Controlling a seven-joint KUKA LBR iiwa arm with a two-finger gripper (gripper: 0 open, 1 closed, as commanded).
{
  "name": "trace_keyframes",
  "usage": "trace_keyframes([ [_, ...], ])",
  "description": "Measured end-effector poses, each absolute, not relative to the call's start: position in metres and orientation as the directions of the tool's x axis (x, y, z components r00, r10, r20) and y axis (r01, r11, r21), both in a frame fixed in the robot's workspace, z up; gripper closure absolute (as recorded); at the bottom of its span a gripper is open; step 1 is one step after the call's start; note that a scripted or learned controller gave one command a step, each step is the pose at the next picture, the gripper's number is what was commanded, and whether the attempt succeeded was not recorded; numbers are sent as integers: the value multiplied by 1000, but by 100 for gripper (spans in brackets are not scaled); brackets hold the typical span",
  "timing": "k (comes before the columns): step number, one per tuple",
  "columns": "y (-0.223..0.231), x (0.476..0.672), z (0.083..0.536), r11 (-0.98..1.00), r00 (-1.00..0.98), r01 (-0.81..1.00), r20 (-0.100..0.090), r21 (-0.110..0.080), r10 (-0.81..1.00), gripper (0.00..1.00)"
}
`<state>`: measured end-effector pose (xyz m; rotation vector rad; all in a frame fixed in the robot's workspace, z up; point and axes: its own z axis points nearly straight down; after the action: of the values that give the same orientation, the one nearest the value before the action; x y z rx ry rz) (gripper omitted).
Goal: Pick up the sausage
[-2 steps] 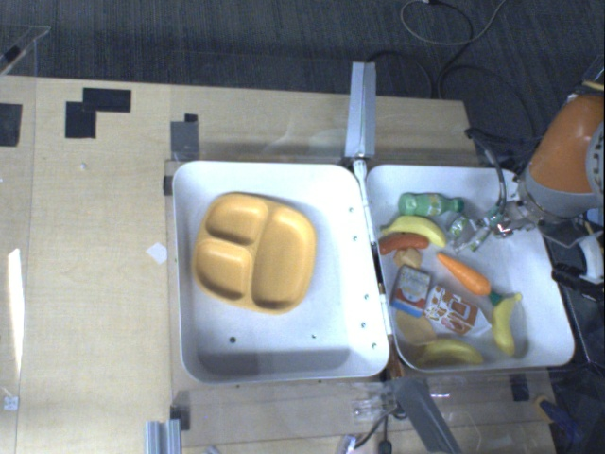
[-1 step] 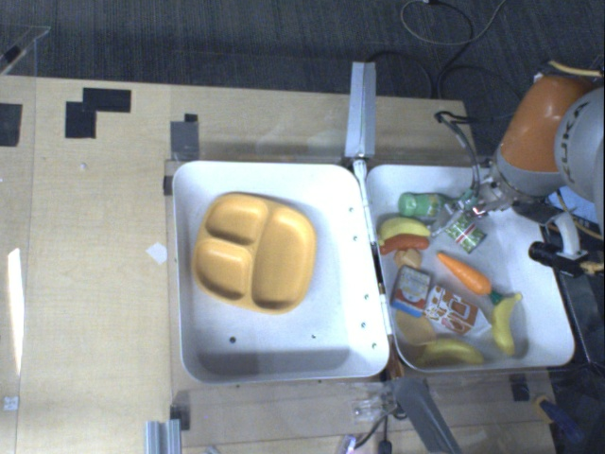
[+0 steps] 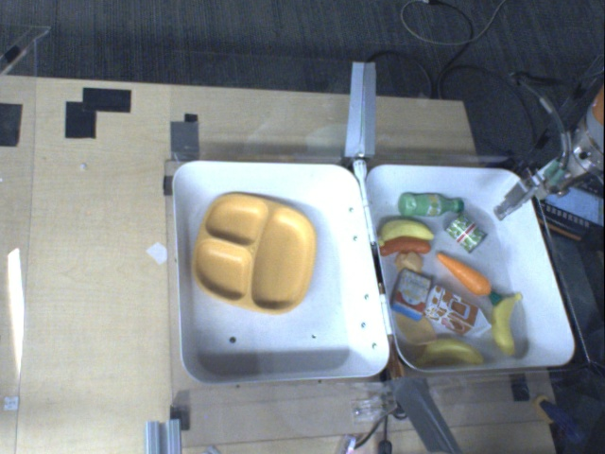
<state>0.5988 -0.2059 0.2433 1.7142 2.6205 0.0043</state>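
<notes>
While the sausage (image 3: 406, 246) lies untouched by the right bin's (image 3: 558, 301) left wall, nothing is done; banana (image 3: 452, 352) and snack packet (image 3: 446, 308) nearest, carrot (image 3: 463, 273) beside, yellow fruit (image 3: 406, 229) touching it, green bottle (image 3: 429, 204) beyond; gripper (image 3: 515, 201) at far rim, finger state indiscernible, approach and grasp outstanding

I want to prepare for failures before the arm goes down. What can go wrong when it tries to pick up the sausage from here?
1. The sausage lies pressed against a yellow banana near the right bin's left wall, so the claw may grab the banana too, or hit the wall.
2. The claw hangs over the bin's far right corner, so it must cross over the green bottle and small green can; a low path could knock them.
</notes>
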Motion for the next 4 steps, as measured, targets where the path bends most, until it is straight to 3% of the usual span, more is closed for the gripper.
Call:
trace_keyframes([
  [1,-152,638,88,332,-332,943,-6,10,943,0],
  [2,-118,545,187,223,-223,975,-2,6,975,0],
  [3,-93,594,105,11,-11,1000,-4,26,1000,0],
  [4,-91,590,99,7,-7,999,-2,33,1000,0],
])
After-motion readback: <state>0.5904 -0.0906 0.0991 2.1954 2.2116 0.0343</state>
